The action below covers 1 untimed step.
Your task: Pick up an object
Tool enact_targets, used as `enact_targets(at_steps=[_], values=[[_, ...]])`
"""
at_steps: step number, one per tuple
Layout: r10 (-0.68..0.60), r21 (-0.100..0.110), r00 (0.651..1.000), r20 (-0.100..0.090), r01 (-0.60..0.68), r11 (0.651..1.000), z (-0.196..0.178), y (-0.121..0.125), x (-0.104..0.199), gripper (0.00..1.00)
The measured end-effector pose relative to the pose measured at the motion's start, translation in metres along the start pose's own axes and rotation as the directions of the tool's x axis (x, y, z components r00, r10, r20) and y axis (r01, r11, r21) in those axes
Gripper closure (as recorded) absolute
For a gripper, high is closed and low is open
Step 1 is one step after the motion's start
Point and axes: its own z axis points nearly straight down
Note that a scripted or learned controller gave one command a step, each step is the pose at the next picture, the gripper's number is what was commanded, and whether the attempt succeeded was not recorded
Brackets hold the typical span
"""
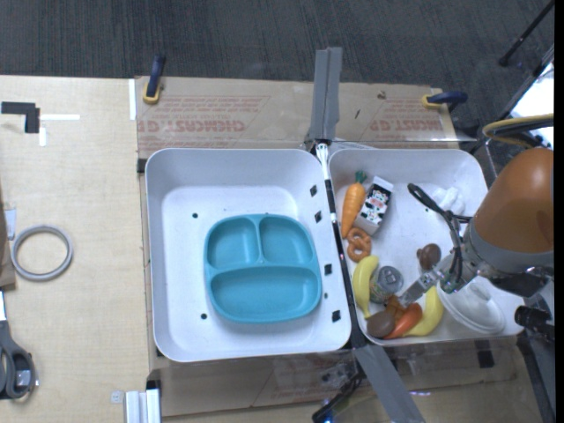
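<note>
The right bin (401, 161) holds several small things. Along its left side lie an orange carrot (352, 203), a small white carton (377, 206), a pretzel (358, 244), a yellow banana (362, 282) and a round tin (387, 280). At the front lie a brown lump (380, 323), a red-orange piece (406, 321) and a second yellow fruit (432, 314). My gripper (425, 284) reaches in from the right, low over the bin, just above the red-orange piece and next to a brown nut-like thing (429, 255). I see nothing held in it.
The left bin (167, 236) holds a blue divided plate (262, 267). A black ladle (426, 201) and a white bowl (476, 311) lie in the right bin near the arm. On the bench at the left are a grey tape roll (40, 252) and scissors (14, 373).
</note>
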Motion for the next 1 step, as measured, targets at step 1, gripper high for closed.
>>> enact_targets(at_steps=[1], values=[[0.003,0.002,1.0,-0.002,-0.003,1.0,-0.0062,0.0,-0.0009,1.0]])
